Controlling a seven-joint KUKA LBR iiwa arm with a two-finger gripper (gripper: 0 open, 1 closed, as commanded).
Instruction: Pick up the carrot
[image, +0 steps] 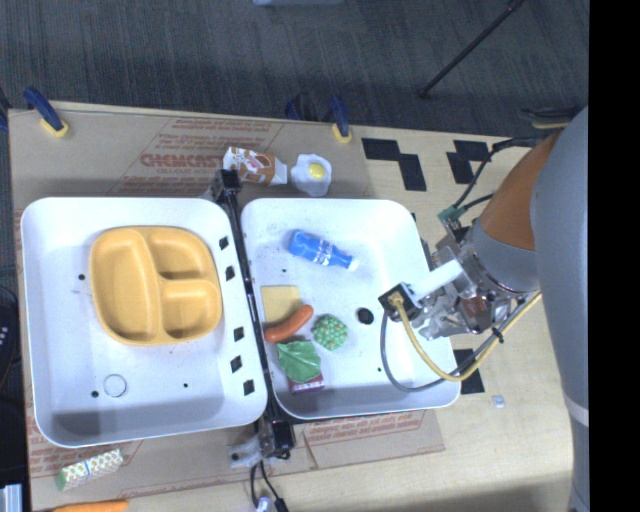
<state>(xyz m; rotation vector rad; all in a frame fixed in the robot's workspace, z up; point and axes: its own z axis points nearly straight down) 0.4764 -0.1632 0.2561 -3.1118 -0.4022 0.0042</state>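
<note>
The carrot (288, 322), a short orange-red stick, lies aslant in the right bin (400, 215) near its left wall. It touches the lower edge of a pale yellow slice (280, 298). My gripper (442, 316) hangs over the bin's right rim, well to the right of the carrot, and nothing is visibly held in it. The grey arm with its orange band rises behind it at the view's right.
Around the carrot lie a green bumpy ball (329, 332), a green leafy piece (299, 361) and a blue bottle (320, 250). A small black spot (365, 317) sits between ball and gripper. The left bin (50, 330) holds a yellow divided plate (155, 283).
</note>
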